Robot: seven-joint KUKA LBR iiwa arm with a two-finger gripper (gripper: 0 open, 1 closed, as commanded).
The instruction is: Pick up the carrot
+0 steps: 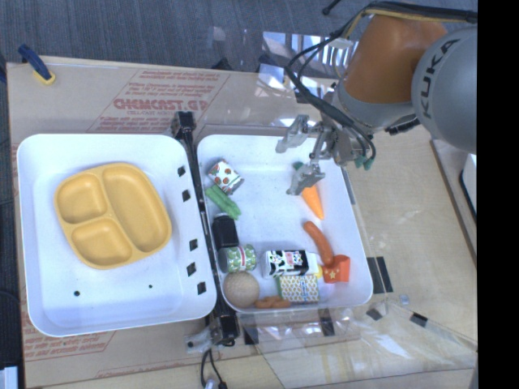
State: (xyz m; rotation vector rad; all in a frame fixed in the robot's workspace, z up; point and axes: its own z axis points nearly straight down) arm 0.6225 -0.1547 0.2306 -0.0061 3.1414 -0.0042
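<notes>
In the right bin (243, 148) your pincer (308, 168) hangs spread wide just above the carrot (314, 200). A red sausage (319, 241) lies near below it, a green pod (222, 202) well to its left.

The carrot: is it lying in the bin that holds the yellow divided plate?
No, the carrot lies in the right bin, while the yellow plate sits in the left bin.

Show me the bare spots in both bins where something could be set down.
Left bin: a bare floor strip runs below the yellow tray. Right bin: bare middle between green pepper and carrot. Its lower end, around the milk carton, is crowded.
</notes>
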